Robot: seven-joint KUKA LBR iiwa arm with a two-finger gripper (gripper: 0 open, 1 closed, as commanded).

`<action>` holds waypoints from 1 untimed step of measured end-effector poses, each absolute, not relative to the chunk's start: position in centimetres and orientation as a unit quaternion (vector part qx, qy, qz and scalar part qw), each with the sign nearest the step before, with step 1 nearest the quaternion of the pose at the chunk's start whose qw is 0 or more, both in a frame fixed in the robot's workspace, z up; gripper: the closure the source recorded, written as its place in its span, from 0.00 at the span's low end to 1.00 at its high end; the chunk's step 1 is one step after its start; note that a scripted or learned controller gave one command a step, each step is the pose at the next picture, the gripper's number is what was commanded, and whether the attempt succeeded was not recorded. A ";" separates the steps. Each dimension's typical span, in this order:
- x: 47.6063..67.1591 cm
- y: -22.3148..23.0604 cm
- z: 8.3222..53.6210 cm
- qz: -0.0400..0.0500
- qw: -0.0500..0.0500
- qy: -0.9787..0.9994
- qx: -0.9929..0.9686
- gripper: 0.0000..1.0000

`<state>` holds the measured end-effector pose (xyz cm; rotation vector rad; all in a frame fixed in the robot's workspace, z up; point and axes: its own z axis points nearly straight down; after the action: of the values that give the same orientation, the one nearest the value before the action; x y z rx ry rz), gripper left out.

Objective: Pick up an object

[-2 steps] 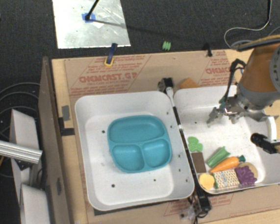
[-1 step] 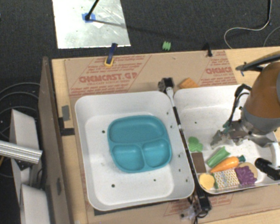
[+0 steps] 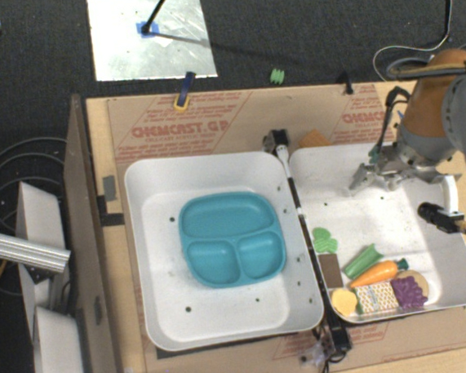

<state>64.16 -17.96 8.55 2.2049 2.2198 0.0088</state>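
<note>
The arm [image 3: 447, 112] bends down over the right bin [image 3: 383, 216]; its fingers [image 3: 362, 181] are spread apart, holding nothing.

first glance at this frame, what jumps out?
The blue divided tray sitting alone in the left bin. Next, the cluster of toy food in the near corner of the right bin: a carrot, purple grapes, a green piece and a yellow one. The grey arm comes in from the right, with its hand over the far part of that bin, away from the food.
</note>
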 end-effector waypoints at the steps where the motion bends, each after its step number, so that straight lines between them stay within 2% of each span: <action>1: 51.4 -18.4 9.9 -0.001 -0.003 0.706 0.708 0.00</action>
<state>51.37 -18.36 9.94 2.2298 2.2224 -0.0041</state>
